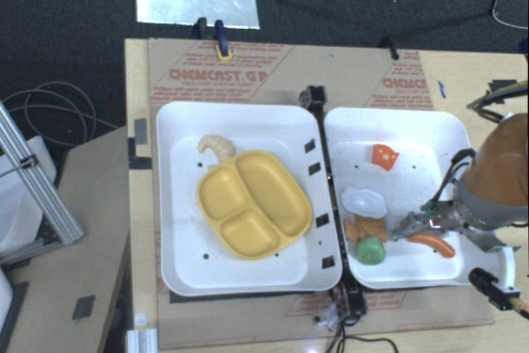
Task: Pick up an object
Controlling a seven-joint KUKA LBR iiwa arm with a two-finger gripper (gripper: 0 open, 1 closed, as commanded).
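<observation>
Target looks like the orange carrot-shaped piece in the right bin, lying flat on the bin floor near the front wall. Its long axis runs roughly left-right in the camera view, tilted slightly down toward the right end.

Gripper sits just up-left of the carrot's left end, close to touching or touching it; can't resolve contact. Fingers point left, away from the arm body, and look slightly parted. Nothing visible between them, so I read it as holding nothing. The carrot is behind and below the fingertips, tucked partly under the wrist, not in the line of the jaws.

Key relation: the fingertips have overshot the carrot toward bin center. To grab it, my guess is the tool needs to pull back toward the arm side and come down across the short axis of the carrot.

Other items relative to the gripper:
- green ball: just down-left of the tips, near.
- tan block: directly left, near, touching the green ball's top edge.
- clear white lid-like piece: up-left, near.
- red-orange small block: well above, apart from everything.

Left bin, well left of the gripper, holds a yellow divided tray and a pale curved piece at its upper-left edge.

Risk: closing here probably catches nothing.
</observation>
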